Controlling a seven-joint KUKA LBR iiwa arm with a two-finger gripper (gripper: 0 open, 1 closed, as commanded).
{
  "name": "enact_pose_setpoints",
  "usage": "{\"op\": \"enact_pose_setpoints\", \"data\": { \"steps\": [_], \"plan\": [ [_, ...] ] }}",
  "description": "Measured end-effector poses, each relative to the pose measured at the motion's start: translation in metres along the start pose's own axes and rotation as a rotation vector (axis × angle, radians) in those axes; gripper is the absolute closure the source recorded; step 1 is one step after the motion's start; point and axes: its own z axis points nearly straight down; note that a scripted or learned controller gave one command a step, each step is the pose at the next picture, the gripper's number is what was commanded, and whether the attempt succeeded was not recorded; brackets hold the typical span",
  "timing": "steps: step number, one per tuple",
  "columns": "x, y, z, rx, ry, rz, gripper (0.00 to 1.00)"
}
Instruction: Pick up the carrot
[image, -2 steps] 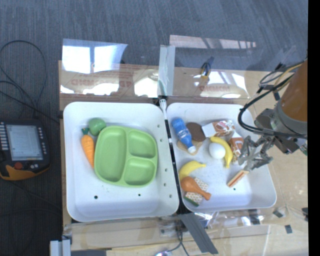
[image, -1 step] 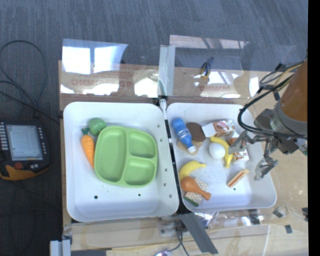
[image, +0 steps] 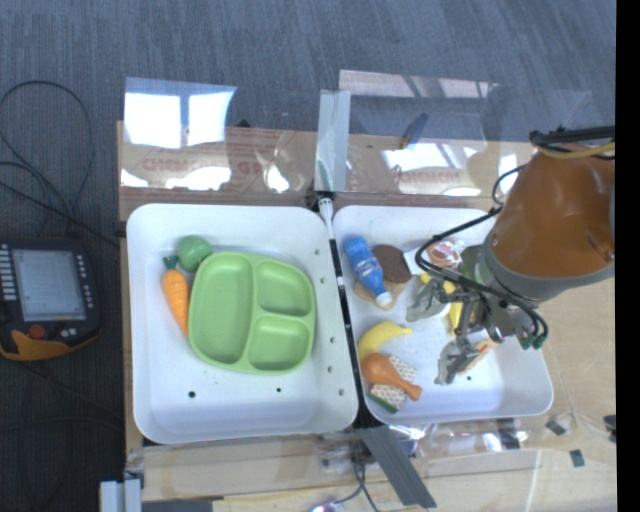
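The wooden surface (image: 225, 160) stands on dark grey carpet (image: 250, 40); the small orange plastic carrot (image: 177, 296) lies in the left white bin (image: 150, 400), touching the green divided plate (image: 252, 311); the pincer (image: 452, 368) hangs open over the right bin (image: 520, 395), gripping nothing; no writing is legible.

The grey arm reaches in from the right, its broad orange band (image: 556, 215) sitting high at the right edge. Below it the wrist angles down and leftward, ending in the gripper (image: 456, 362) with its tips pointing toward the near side.
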Motion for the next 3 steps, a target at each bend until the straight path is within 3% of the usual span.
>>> {"op": "enact_pose_setpoints", "data": {
  "steps": [1, 2, 3],
  "plan": [
    [-0.019, 0.06, 0.03, -0.001, 0.002, -0.083, 0.0],
    [-0.044, 0.043, 0.029, 0.002, -0.001, 0.152, 0.0],
    [0.002, 0.002, 0.002, 0.003, -0.002, -0.07, 0.0]
  ]
}}
